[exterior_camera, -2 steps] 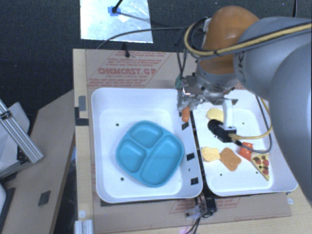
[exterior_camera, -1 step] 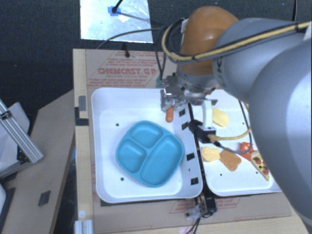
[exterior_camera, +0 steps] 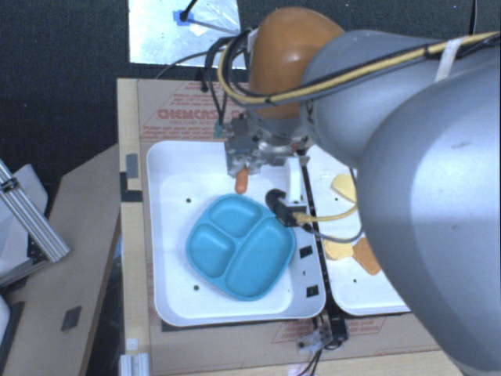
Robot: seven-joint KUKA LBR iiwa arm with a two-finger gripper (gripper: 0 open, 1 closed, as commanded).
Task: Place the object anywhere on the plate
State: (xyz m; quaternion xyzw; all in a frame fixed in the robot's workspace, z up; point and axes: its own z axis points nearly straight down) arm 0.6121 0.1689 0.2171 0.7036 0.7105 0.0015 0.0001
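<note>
Camera view, near to far: a blue plate (exterior_camera: 239, 247) with three compartments lies in the left bin (exterior_camera: 174, 210). Just beyond its far rim, a small orange object (exterior_camera: 242, 182) hangs upright, off the plate, pinched at its top by the gripper (exterior_camera: 245, 167). Yellow and orange pieces (exterior_camera: 354, 249) lie in the right bin (exterior_camera: 368, 298), under the grey arm (exterior_camera: 407, 124).

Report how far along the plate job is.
Done: the pincer has an orange object between its fingers, lifted above the left bin. In hand: it hangs just past the far rim of the blue plate, over white bin floor. Left: shift it over a plate compartment, lower and release; nothing lies on the plate yet.
</note>
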